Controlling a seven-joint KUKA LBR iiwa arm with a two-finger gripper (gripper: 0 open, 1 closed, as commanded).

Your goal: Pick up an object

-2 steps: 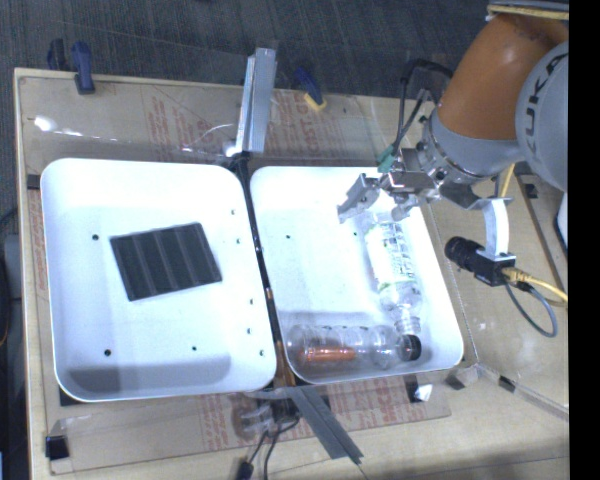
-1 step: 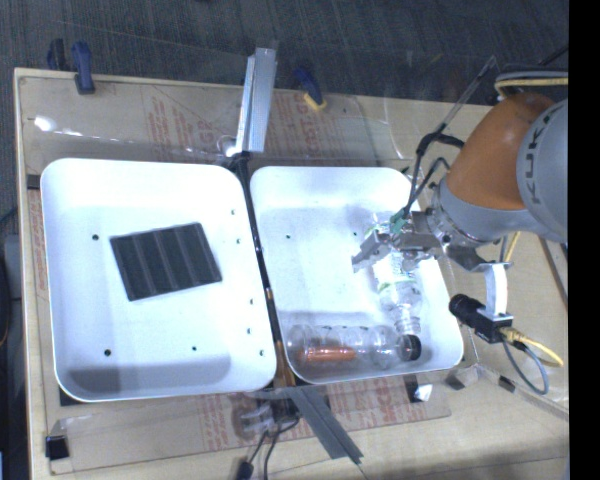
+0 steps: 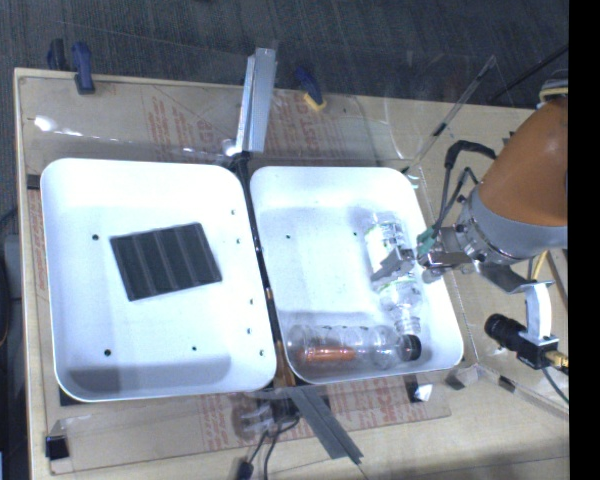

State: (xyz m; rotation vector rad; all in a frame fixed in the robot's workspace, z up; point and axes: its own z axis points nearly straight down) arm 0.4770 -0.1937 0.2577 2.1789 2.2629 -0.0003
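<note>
The right bin [image 3: 305,258] holds a clear plastic bottle [image 3: 345,348] lying along its front wall, with copper-coloured contents and a black cap at its right end. A crumpled clear plastic item [image 3: 384,234] lies near the bin's right wall, and a second small clear piece [image 3: 408,315] lies just in front of it. My gripper [image 3: 398,264] reaches in over the right wall, low between these two clear pieces and touching or nearly touching them. In the left bin [image 3: 65,268] a dark grey ribbed rectangle [image 3: 166,259] lies flat.
The arm's orange band [image 3: 535,168] and grey wrist hang over the bench right of the right bin. A metal bar [image 3: 255,98] stands behind the gap between the bins. Blue clamps [image 3: 80,63] sit on the bench's far edge.
</note>
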